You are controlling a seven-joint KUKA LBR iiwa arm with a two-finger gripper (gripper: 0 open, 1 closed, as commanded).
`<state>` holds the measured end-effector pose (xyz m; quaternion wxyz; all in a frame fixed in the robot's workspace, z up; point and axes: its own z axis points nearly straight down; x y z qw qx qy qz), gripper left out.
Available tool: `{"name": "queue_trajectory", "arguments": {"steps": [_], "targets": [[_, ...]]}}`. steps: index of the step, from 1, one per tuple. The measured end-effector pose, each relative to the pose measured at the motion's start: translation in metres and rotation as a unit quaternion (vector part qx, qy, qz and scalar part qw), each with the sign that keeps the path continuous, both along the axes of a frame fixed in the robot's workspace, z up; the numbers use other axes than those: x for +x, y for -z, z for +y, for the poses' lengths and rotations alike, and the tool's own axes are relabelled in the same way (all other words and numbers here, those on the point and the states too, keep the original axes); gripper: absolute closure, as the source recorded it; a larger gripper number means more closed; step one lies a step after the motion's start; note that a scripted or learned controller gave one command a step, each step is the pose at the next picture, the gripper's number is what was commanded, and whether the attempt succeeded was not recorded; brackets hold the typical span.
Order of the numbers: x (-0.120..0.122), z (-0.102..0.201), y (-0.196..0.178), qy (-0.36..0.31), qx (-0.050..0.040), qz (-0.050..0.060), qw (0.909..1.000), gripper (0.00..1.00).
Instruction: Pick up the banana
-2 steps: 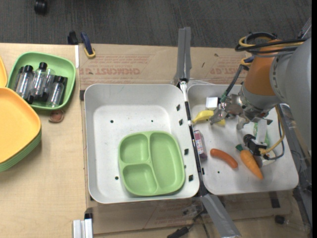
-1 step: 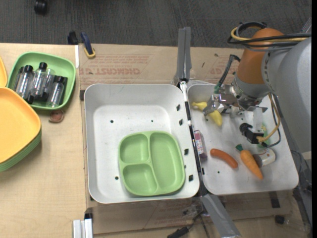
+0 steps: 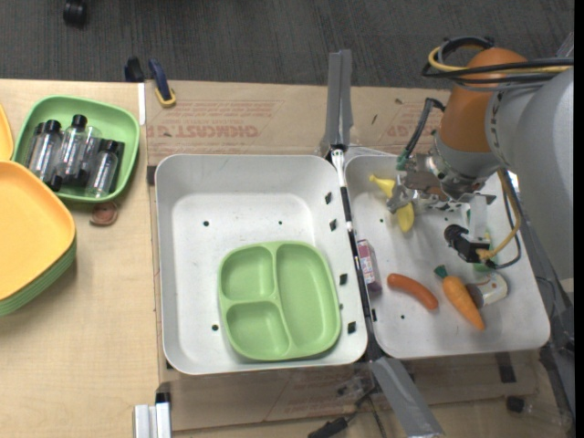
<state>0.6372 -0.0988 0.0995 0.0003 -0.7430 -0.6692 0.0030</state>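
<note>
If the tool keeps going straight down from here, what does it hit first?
Most likely the banana: the tool sits right over it in the right bin, pointing down. Height above it is hard to judge from this slanted view, so contact may already be close.

your arm point(image 3: 511, 99) reaches in from the right, orange band above the wrist, gripper point(image 3: 404, 192) low near the right bin's top-left corner.
</note>
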Motion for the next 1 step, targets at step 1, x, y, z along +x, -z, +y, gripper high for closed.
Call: {"name": "queue_trajectory", "arguments": {"steps": [1], "targets": [[-0.049, 0.0152, -0.1075, 0.136, 0.0004, -0.001, 0.9907, 1.0]]}}
